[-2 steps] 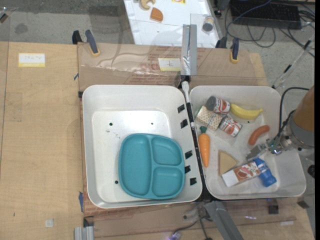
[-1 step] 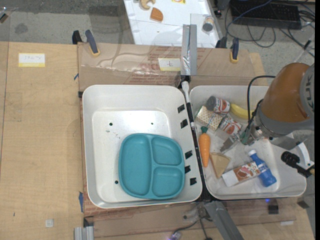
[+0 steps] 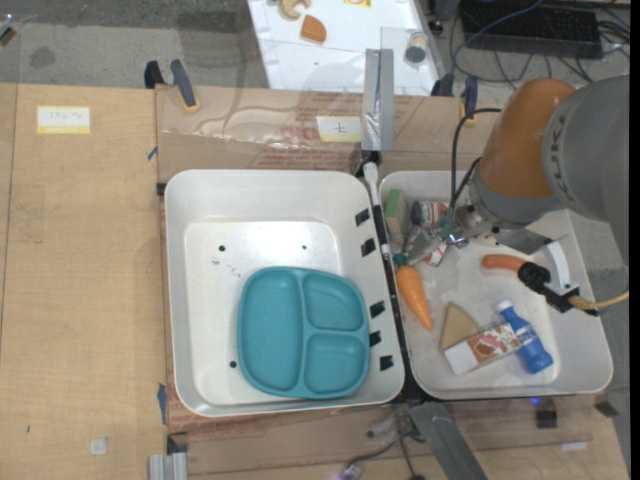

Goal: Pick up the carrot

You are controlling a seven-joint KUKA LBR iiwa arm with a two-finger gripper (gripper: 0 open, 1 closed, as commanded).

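Beside the right bin's (image 3: 590, 368) left wall lies one carrot (image 3: 413, 296); end effector (image 3: 447, 236) grip unclear.

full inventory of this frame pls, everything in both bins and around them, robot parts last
carrot: 1, orange, right bin, along its left wall
tan wedge: 1, tan, right bin, right of the carrot
blue bottle: 1, blue with white cap, right bin, lower right
red-and-white packet: 1, right bin, touching the bottle
sausage-shaped item: 1, orange-red, right bin, right side
green item: 1, green, right bin, top left corner
divided plate: 1, teal, three compartments, left bin
bins: 2, white, side by side on the bench
arm: 1, grey with orange band, over the right bin
gripper: 1, above the carrot, near the bin's upper left
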